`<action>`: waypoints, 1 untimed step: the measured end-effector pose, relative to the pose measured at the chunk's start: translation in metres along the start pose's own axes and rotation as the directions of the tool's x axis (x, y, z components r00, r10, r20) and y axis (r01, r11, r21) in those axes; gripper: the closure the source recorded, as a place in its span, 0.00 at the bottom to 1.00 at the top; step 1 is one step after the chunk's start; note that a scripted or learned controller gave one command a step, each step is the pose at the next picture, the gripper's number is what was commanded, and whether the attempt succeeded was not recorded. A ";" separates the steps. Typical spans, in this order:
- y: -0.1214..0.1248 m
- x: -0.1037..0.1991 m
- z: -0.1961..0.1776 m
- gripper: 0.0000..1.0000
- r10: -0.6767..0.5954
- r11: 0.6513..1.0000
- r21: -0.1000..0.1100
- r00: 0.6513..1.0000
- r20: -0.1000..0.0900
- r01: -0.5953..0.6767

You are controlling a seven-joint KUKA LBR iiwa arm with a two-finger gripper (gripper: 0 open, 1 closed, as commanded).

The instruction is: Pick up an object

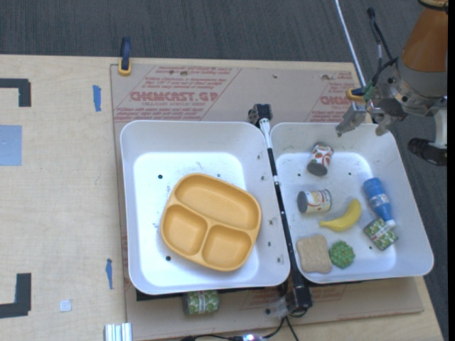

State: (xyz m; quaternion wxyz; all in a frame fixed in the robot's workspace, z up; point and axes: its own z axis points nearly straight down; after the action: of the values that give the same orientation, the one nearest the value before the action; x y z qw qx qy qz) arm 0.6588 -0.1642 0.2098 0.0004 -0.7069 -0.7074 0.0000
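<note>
My jaws [363, 121] hang above the far right corner of the right bin [414, 222], just over its rim and clear of everything inside it. The two fingers [346, 124] stand apart with open space between them, and nothing sits in that gap. My orange band and grey wrist lie at the upper right of the camera view.

Right bin contents, far to near:
- A small can with a red and white label [320, 158] lies tilted near the far wall.
- A second can [314, 202], lying on its side (dark end facing left), rests near the middle.
- A banana [341, 217] lies just right of the second can, curving up toward the right.
- A blue bottle [377, 198] lies along the right side.
- A small green carton [380, 234] sits just near of the bottle.
- A slice of bread [313, 253] lies at the near left corner.
- A green broccoli-like piece [342, 254] sits just beside the bread.

The left bin [135, 190] holds a yellow divided plate [210, 222] with three compartments, set at a slant.

On the bench [57, 190], a green-labelled can [202, 302] lies just outside the near edge of the left bin.
</note>
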 end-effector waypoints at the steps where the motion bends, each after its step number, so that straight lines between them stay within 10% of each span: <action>1: 0.009 0.026 0.123 0.00 -0.002 1.000 -0.005 1.000 0.002 0.002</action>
State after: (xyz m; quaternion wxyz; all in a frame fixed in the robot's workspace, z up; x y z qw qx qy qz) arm 0.6678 -0.1380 0.0865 -0.0019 -0.7063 -0.7079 -0.0012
